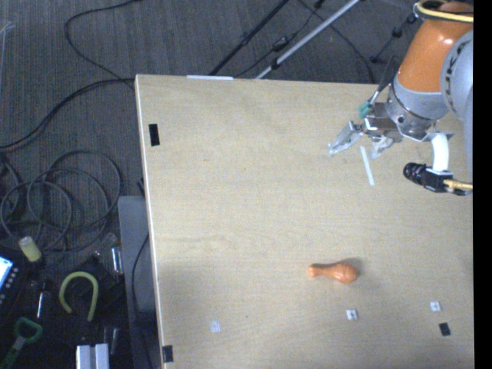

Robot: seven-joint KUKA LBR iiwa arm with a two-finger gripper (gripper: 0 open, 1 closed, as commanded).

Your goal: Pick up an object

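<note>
A small orange object (335,271), shaped like a bulb with a narrow neck pointing left, lies on its side on the pale wooden bench top (246,191), toward the front right. My gripper (352,163) hangs at the upper right under the orange wrist band (434,52), well behind the orange object and apart from it. Its two thin pale fingers are spread, one pointing left (339,144) and one pointing down (367,166). The gripper is open with nothing between the fingers.
A black fitting (424,174) sticks out beside the wrist. Small markers sit near the front right (352,314) and a black tag at the back left (154,134). Cables and tools lie on the floor at left (61,198).
</note>
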